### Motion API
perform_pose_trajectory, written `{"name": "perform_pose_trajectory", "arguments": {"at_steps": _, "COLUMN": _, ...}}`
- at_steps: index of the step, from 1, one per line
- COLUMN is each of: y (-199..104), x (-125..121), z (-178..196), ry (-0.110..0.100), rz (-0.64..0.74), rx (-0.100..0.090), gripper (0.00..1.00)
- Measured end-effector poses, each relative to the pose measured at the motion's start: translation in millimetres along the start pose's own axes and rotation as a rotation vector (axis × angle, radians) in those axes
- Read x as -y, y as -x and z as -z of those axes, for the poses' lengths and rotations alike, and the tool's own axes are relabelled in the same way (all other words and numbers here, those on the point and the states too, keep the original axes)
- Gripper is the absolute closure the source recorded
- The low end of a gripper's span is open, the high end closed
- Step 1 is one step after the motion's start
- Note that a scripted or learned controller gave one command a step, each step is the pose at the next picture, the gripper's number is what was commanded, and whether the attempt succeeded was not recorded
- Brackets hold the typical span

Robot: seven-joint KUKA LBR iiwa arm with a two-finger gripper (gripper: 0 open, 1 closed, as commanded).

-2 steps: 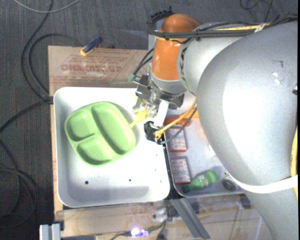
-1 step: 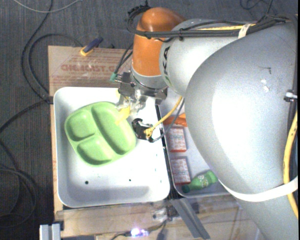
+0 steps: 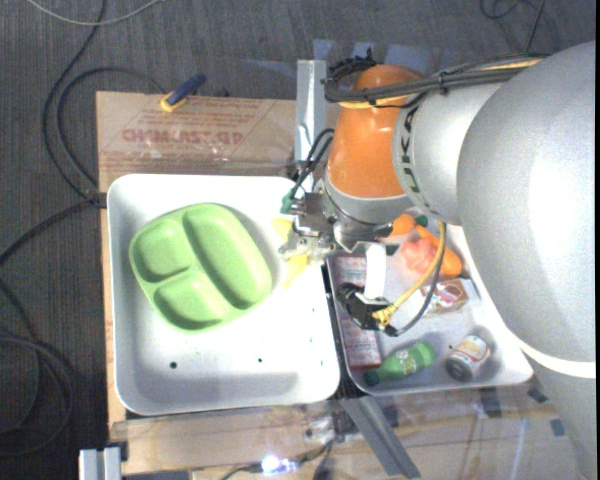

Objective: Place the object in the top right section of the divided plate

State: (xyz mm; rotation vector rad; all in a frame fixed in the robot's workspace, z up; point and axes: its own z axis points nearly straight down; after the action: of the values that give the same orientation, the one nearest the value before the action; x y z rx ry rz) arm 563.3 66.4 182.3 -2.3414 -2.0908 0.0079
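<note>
**Camera view: yellow piece at my wrist, by the plate's edge**

Camera view shows my gripper low over the left bin, just right of the green divided plate. A yellow object sits under it, half hidden; whether I grasp it, I cannot tell. It looks small, light and smooth, likely slippery, so I would pinch across its narrow middle.

My bench bears two shallow white bins side by side: the left bin and the right bin. A flat cardboard sheet lies at the far left, under the left bin's far edge.
</note>
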Motion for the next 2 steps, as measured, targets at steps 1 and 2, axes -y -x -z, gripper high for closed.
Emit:
{"name": "perform_pose_trajectory", "arguments": {"at_steps": 1, "y": -128.3, "x": -41.8, "z": 43.0, "ry": 0.002, "rz": -0.130, "rx": 0.001, "gripper": 1.00}}
{"name": "perform_pose_trajectory", "arguments": {"at_steps": 2, "y": -46.7, "x": 37.1, "z": 59.4, "ry": 0.001, "rz": 0.012, "rx": 0.001, "gripper": 1.00}}
